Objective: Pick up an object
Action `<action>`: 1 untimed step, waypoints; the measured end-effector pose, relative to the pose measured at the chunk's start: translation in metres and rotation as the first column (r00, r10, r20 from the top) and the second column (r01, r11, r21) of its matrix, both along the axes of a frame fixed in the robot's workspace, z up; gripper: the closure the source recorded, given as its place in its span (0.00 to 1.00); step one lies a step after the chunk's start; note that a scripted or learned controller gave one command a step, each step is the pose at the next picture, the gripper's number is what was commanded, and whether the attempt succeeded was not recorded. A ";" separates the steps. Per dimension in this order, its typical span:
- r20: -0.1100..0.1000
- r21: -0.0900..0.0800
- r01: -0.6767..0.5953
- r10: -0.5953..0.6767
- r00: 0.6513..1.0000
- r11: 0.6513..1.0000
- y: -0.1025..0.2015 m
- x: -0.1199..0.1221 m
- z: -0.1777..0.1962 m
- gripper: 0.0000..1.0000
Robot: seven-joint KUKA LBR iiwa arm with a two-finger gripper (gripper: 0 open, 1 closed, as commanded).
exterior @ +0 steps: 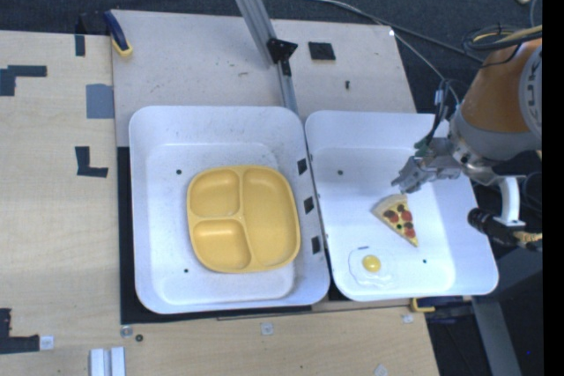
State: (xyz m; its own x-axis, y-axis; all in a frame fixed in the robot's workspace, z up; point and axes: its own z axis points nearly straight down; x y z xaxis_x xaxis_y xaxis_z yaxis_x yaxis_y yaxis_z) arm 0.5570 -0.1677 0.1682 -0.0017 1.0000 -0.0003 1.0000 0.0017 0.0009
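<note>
Pizza slice [397, 218] flat in right bin [458, 277], fried egg [370, 265] just below-left of slice. Hand [414, 178] hovers just above slice's upper edge; finger state: cannot tell, view blurry. Risk: slice thin, flat; fingers probably skid over it, close on nothing.
</note>
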 end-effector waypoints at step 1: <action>0.002 0.000 -0.001 0.001 1.000 1.000 0.010 0.004 0.054 1.00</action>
State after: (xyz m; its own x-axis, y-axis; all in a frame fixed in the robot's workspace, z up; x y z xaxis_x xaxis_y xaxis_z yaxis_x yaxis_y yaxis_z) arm 0.5608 -0.1573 0.2225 -0.0025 1.0000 -0.0004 1.0000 0.0025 0.0027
